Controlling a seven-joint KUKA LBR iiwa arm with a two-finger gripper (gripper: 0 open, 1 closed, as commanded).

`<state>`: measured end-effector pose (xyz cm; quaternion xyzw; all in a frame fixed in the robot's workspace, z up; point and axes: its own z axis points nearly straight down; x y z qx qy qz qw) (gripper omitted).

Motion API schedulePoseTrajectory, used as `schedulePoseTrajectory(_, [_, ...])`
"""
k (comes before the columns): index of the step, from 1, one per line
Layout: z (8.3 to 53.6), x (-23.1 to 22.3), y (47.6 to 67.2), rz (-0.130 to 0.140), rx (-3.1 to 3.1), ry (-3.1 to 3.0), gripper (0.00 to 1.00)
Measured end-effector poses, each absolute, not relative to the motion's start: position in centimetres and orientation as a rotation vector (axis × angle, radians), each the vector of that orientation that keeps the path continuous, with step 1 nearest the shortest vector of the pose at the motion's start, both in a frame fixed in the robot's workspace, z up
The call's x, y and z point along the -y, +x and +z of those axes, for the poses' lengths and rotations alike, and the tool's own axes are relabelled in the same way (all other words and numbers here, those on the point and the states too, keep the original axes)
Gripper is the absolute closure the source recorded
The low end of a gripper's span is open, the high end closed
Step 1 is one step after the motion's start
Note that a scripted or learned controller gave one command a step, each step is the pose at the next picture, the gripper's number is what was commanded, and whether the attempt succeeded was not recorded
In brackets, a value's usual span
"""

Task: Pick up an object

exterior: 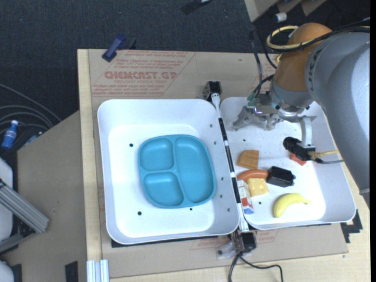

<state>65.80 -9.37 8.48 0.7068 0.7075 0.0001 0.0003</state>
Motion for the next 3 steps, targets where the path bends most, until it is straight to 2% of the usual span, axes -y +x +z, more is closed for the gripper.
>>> schedulePoseTrajectory(1, [9.5, 9.4, 65.9, 0.001, -2.221, 2.218, 1.0])
schedulePoseTrajectory(2, [9.5, 9.3, 65.8, 0.001, -2.222, 2.218, 0.0])
schedulePoseTrajectory(3, [8.5, 9.4, 66.5, 0.0, -2.221, 2.219, 0.0])
